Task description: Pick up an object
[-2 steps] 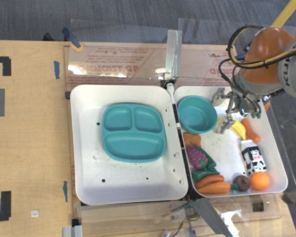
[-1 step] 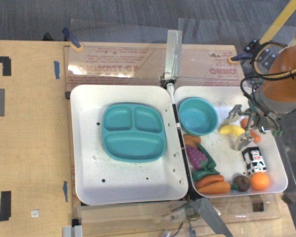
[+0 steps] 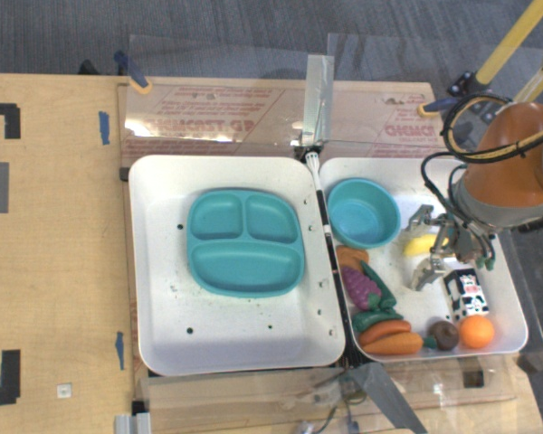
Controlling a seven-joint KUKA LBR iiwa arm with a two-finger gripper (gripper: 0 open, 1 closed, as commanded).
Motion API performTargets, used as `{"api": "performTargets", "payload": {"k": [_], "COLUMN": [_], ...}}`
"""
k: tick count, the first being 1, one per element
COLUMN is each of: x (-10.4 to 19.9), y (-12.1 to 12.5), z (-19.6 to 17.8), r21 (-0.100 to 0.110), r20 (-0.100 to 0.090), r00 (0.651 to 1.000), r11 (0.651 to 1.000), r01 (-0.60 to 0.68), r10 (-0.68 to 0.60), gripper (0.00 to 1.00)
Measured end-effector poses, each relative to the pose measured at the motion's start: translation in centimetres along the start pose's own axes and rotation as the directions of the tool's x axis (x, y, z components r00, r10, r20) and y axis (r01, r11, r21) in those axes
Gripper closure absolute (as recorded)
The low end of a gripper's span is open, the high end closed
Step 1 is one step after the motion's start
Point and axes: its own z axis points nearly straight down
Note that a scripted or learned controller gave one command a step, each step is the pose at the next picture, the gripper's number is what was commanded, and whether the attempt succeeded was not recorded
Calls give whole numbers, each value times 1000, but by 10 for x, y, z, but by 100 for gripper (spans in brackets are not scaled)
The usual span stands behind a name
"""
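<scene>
My gripper [image 3: 423,248] hangs over the right bin [image 3: 516,333], below the orange band of the arm [image 3: 511,156]. It is open, with one finger [image 3: 422,215] above and the other [image 3: 423,276] below a small yellow toy fruit [image 3: 417,245]. The yellow fruit lies between the fingers with a gap on both sides, just right of a teal bowl [image 3: 363,212]. I cannot tell how high the fingertips are above the bin floor.
The right bin also holds a black-and-white cow toy [image 3: 469,295], an orange [image 3: 477,333], a brown piece [image 3: 444,334], a carrot [image 3: 386,332], a green vegetable [image 3: 374,318] and purple grapes [image 3: 363,286]. A teal divided plate [image 3: 246,241] lies in the left bin [image 3: 154,333].
</scene>
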Motion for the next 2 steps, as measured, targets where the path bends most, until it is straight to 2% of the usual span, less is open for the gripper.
{"api": "performTargets", "payload": {"k": [1,2], "x": [-4,-9], "y": [-62,-59], "z": [1,-14], "r21": [3,4], "r20": [2,18], "r00": [999,999], "r11": [999,999], "r01": [-50,-47], "r10": [50,47], "gripper": [0,100]}}
